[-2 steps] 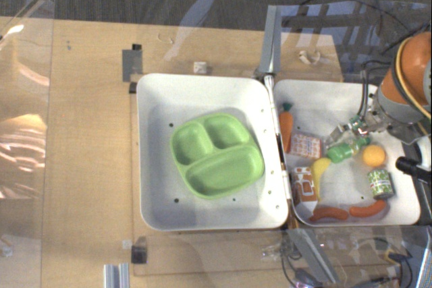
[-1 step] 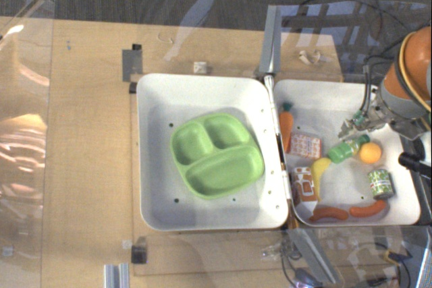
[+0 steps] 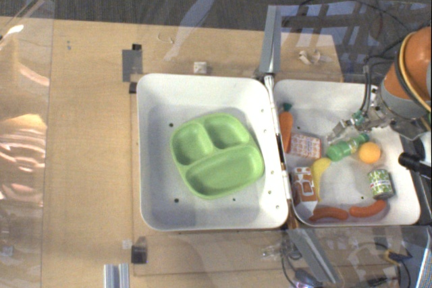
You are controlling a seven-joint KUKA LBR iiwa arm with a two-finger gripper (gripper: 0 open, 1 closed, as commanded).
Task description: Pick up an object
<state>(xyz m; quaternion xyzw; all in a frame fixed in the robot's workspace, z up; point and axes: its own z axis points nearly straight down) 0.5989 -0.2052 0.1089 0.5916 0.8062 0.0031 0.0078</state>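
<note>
End effector low over right bin

The end effector (image 3: 352,123) hangs in the right bin (image 3: 317,92), just above the green bottle (image 3: 349,147); how its jaws stand cannot be told. An orange ball (image 3: 369,154) lies just right of the bottle. The left bin (image 3: 155,206) holds a green divided plate (image 3: 216,154)

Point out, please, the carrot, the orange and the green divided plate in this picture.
carrot (image 3: 286,128): camera view, middle of its orange body.
orange (image 3: 369,153): camera view, centre of the fruit.
green divided plate (image 3: 223,172): camera view, floor of its large compartment.
</note>
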